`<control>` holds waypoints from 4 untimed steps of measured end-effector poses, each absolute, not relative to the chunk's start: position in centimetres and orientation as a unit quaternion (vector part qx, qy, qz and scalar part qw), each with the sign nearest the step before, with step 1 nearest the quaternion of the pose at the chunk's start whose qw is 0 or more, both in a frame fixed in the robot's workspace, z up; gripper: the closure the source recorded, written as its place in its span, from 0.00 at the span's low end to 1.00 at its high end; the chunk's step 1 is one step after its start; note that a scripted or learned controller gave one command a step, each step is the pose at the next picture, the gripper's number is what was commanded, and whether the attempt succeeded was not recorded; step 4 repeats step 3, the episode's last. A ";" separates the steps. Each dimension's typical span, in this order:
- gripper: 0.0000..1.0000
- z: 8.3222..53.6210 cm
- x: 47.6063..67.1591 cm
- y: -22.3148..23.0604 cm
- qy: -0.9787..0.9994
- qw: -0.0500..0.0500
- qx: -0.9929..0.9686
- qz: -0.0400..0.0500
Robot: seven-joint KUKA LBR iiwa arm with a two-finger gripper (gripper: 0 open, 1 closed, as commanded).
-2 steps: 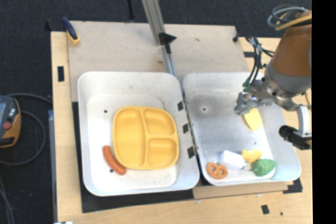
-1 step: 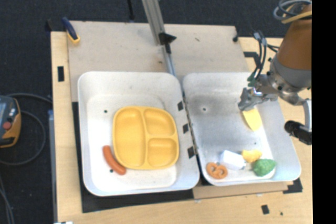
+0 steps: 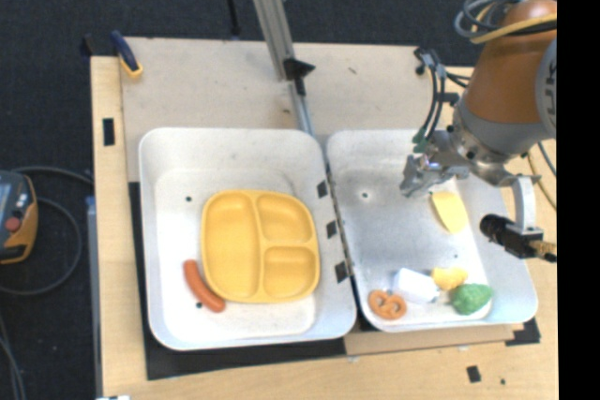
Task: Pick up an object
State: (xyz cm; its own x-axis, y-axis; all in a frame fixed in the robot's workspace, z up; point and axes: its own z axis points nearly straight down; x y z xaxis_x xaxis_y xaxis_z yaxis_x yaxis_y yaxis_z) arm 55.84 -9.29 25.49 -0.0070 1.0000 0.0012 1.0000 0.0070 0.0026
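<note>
Two bins touch; gripper [image 3: 419,175], grasp unclear, hovers near right bin's [image 3: 375,229] bare centre.

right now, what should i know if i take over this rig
Gripper: low over the upper part of the right bin, nothing visibly held.
Right bin: yellow wedge just beside the gripper; white block, small yellow piece, green piece and pretzel clustered at the near edge.
Left bin: yellow divided tray with a sausage beside it.
Done: nothing picked yet.
Left: grasp and lift one object; the wedge looks closest.
</note>
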 end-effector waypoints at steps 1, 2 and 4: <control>1.00 26.2 55.0 -4.4 0.710 0.000 0.705 0.001; 1.00 24.6 54.8 0.5 0.710 0.000 0.705 0.001; 1.00 24.5 53.1 5.4 0.709 0.000 0.705 0.000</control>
